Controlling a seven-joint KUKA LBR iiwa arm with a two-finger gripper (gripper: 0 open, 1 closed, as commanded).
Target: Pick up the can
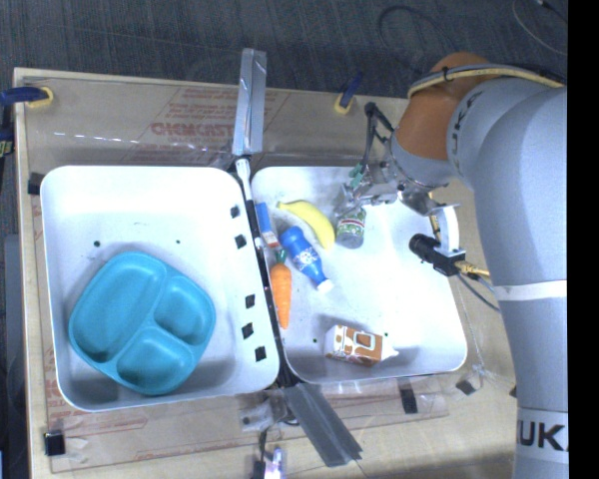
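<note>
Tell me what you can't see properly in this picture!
- Hand: too small and cluttered in the camera view to tell how it is set around the can.
- Can label: too small to read.
- Carton print: too blurry.
- Arm: cut off by the bottom edge.

- The end effector [357, 200] sits in the right bin [419, 307], directly above the can [350, 230].
- A banana [312, 219], a blue bottle [304, 254] and a carrot [281, 293] lie just left of the can.
- A small carton [355, 345] lies near the front.
- The left bin [100, 203] holds a blue divided plate [140, 321].
</note>
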